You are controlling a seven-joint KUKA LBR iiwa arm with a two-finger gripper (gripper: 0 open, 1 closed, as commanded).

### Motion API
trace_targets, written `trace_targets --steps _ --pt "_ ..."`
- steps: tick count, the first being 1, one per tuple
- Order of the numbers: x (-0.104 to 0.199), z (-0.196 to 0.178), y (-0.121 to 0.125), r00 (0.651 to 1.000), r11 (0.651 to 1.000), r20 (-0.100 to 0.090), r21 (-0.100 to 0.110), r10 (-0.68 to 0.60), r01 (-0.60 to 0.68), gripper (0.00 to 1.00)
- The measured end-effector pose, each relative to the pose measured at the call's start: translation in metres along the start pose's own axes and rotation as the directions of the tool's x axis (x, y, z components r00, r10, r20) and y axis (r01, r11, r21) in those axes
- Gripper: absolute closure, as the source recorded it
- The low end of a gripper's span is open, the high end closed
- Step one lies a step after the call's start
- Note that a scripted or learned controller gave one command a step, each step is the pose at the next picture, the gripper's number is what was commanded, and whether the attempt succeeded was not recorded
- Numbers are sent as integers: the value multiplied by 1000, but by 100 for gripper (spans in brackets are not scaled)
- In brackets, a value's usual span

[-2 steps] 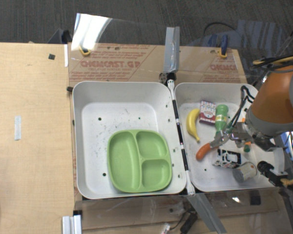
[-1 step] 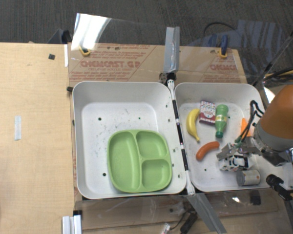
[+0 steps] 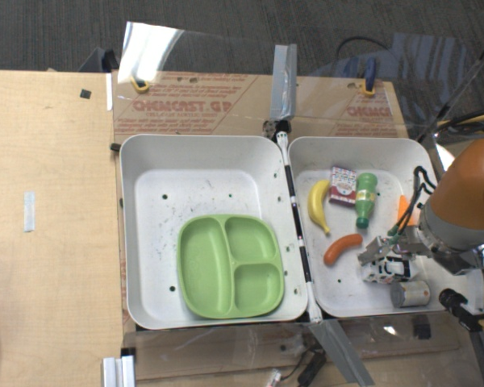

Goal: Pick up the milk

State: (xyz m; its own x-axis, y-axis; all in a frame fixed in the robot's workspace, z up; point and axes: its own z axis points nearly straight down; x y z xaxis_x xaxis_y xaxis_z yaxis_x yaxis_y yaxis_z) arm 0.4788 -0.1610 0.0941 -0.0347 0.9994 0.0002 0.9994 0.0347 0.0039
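The milk (image 3: 342,185) was seen lying up-left of the hand (image 3: 385,262), beyond the sausage (image 3: 342,248); the hand's opening could not be told.

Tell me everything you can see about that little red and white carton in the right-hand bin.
The carton is a small box, mostly dark red or pink with a white patch on its face; the print is too small to read. It looks like coated card or plastic. It lies in the far part of the right bin, tilted a little. The green bottle lies close against its right side, perhaps touching. The yellow banana lies to its left, a small gap away. The gripper is nearer the camera, well apart from it.
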Motion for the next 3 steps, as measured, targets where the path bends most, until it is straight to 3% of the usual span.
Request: trace_targets --steps 2,3 --pt "18 0 1 1000 1000 2 -3 22 -22 0" --pt "55 0 2 1000 1000 0 0 -11 11 0"
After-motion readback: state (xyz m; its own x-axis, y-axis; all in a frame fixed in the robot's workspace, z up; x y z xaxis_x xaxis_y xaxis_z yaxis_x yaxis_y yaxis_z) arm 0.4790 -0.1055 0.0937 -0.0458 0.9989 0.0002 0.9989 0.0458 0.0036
